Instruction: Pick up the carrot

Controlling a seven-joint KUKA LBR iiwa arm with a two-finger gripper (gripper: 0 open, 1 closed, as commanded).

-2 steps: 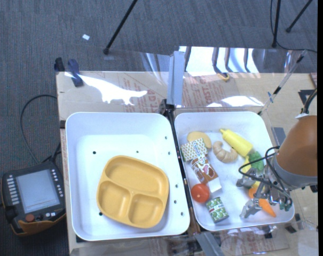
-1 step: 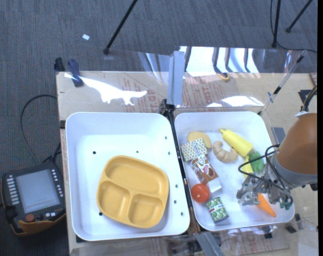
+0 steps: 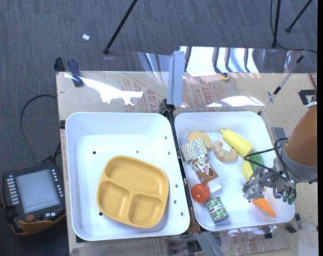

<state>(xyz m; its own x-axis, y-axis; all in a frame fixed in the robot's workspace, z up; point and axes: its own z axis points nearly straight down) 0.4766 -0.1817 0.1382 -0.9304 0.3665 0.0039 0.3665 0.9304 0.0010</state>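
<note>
gripper (image 3: pixel 269 188) low, just above carrot (image 3: pixel 265 206)

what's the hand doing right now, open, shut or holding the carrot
Hand: above the carrot in the right bin; open or shut cannot be told.

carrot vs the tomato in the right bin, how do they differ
The carrot is orange, long and tapered to a point; the tomato is red and round. The carrot lies near the right bin's right wall, right by the claw; the tomato sits near the left wall, beside a small green can, away from the claw. Both rest on that bin's floor, toward its near edge.
</note>
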